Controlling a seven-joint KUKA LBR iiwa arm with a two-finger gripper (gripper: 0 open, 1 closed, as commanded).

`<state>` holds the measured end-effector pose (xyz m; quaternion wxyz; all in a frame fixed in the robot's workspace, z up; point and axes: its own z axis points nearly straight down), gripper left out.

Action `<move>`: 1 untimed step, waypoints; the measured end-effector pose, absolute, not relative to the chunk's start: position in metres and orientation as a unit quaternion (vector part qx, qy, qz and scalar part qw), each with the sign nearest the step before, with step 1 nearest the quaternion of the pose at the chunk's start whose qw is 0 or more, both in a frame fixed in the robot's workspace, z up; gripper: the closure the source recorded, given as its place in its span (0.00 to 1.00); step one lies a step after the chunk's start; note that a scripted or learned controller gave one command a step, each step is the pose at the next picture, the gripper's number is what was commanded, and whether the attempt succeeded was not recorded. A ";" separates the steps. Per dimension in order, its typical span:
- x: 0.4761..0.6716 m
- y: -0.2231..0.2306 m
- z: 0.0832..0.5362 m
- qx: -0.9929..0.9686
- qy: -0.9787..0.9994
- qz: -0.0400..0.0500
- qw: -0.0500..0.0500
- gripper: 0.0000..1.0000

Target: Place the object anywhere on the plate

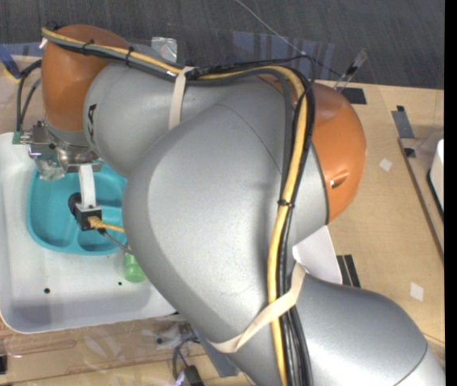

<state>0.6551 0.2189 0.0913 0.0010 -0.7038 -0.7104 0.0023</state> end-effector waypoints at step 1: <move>0.657 0.174 0.097 -0.701 -0.713 -0.005 0.002 1.00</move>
